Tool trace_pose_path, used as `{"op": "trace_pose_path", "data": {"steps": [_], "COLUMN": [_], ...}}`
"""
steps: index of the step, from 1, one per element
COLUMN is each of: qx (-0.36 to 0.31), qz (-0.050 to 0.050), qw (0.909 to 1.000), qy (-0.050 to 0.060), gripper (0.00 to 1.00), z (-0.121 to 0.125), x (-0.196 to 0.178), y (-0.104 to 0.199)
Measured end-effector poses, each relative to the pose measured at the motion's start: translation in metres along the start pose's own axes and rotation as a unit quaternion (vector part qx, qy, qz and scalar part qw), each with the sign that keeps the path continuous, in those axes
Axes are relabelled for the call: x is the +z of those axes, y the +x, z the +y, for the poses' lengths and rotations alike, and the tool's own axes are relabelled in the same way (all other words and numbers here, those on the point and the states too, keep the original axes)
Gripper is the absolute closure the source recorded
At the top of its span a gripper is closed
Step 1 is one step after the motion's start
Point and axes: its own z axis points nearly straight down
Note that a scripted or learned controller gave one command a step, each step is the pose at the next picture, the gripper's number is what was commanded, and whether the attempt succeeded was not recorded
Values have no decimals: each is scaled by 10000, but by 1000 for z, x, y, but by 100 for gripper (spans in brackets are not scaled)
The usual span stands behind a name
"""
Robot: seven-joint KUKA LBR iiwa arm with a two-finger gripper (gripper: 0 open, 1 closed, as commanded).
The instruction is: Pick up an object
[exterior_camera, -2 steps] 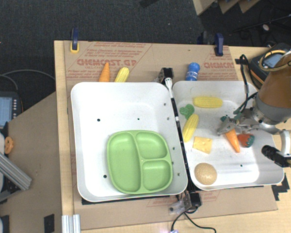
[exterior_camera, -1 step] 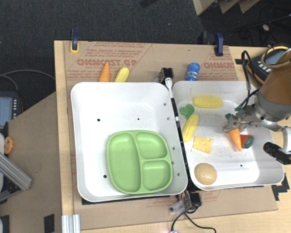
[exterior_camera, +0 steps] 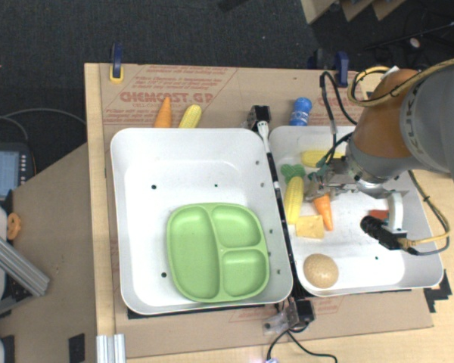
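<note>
Two bins: white, side by side on tabletop (exterior_camera: 212, 89)
Claw (exterior_camera: 323, 187): low in right bin (exterior_camera: 408, 274); grip state impossible to tell
Nearest target: carrot (exterior_camera: 324, 211), just below claw, long axis near vertical

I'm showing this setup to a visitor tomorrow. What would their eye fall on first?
Probably the light green three-compartment plastic plate lying in the left white bin. Next, the grey arm with its orange band reaching over the right white bin, its gripper down among toy foods: a yellow corn cob, a small orange carrot, a yellow cheese wedge and a tan bread roll.
</note>
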Motion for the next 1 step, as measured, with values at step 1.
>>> {"op": "trace_pose_path", "data": {"steps": [1], "qx": [-7], "qz": [-6], "qw": [10000], "qy": [-56], "gripper": [100], "z": [-39], "x": [-106], "y": [88]}}
